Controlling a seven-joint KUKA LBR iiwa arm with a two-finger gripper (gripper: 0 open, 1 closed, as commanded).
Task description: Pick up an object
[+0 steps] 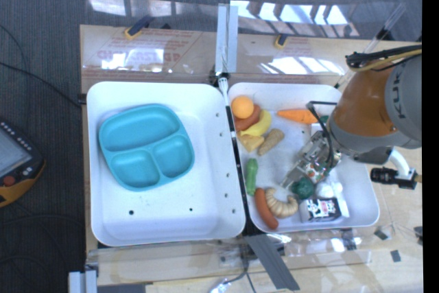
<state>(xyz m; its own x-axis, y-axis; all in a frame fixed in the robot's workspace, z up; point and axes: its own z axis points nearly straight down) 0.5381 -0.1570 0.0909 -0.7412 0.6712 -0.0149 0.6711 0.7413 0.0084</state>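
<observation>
Crowding end effector [300,180], state unclear: green object [302,187], croissant [280,203], carton [320,208].

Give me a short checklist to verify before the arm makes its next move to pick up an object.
1. Gripper is above the right bin: ok.
2. A target lies under it, the dark green object: ok.
3. Object seen between the fingers: cannot tell.
4. Space around the target: not ok, a white object and a black and white packet crowd it.
5. Blue divided plate in the left bin is away from the arm: ok.
</observation>
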